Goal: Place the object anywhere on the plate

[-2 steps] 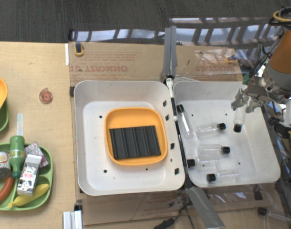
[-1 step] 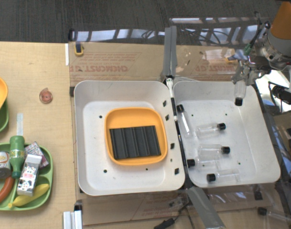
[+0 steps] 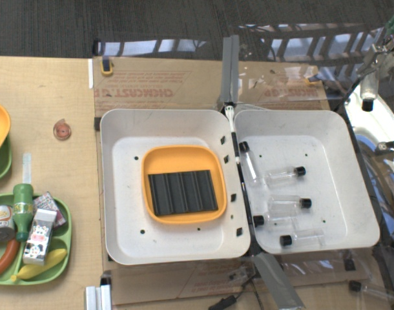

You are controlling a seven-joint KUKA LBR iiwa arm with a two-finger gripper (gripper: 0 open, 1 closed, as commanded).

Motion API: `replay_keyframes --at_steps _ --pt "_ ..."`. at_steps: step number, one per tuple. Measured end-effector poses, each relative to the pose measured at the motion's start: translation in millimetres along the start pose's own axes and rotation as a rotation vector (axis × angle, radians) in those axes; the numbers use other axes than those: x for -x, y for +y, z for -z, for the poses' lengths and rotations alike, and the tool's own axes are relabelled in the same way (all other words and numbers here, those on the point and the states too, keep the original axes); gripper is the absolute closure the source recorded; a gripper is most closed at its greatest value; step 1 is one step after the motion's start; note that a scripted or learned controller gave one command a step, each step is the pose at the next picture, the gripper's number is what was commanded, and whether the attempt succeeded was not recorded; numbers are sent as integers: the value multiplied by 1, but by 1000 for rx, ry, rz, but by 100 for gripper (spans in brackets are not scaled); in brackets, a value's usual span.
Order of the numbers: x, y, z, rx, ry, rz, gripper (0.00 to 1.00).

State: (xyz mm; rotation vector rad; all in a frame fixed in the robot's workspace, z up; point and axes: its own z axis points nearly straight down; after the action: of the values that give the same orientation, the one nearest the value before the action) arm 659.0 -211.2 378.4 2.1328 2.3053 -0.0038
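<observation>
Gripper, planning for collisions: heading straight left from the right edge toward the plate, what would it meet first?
Likely the rim of the right bin, then the vials inside, if travelling low; height unclear.

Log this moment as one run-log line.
plate: orange plate in left bin, dark ridged insert on it | objects: four clear black-capped vials in right bin | placed: none yet

Orange plate (image 3: 184,157) carrying a dark ribbed slab, flat in the left bin. Clear black-capped vials (image 3: 286,173) lying scattered in the right bin.
</observation>
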Motion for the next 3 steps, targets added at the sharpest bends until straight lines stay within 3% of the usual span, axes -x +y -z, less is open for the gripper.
replay_keyframes --at_steps 1,2,3 --pt "11 0 63 2 -1 284 100" --pt "11 0 63 2 -1 285 0" --pt "11 0 63 2 0 610 0"
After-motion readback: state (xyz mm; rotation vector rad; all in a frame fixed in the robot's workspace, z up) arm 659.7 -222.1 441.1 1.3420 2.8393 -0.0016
